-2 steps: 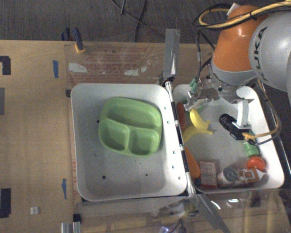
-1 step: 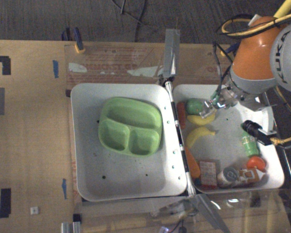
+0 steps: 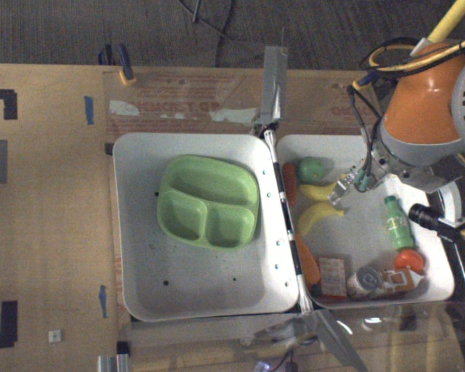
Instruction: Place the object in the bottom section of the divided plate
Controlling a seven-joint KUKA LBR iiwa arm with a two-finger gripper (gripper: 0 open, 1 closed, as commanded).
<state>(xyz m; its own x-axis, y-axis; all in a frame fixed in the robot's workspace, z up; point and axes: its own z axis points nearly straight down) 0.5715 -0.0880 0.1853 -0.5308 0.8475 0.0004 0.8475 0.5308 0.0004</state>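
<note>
A light green divided plate (image 3: 209, 201) lies in the left white bin (image 3: 136, 239), with one long section at the top and two smaller ones along its lower edge; nothing lies in it. My gripper (image 3: 351, 184) hangs over the right bin (image 3: 443, 284), just above and to the right of two yellow bananas (image 3: 319, 214). A green round fruit (image 3: 314, 169) sits to its upper left. The view is too small and dark at the wrist to show how the gripper stands or whether anything is in it.
The right bin also holds an orange carrot (image 3: 290, 184) by the divider, a second carrot (image 3: 308, 263), a green bottle (image 3: 397, 223), a red packet (image 3: 332, 276) and a lying bottle (image 3: 384, 280). A metal rail (image 3: 273, 91) runs between the bins.
</note>
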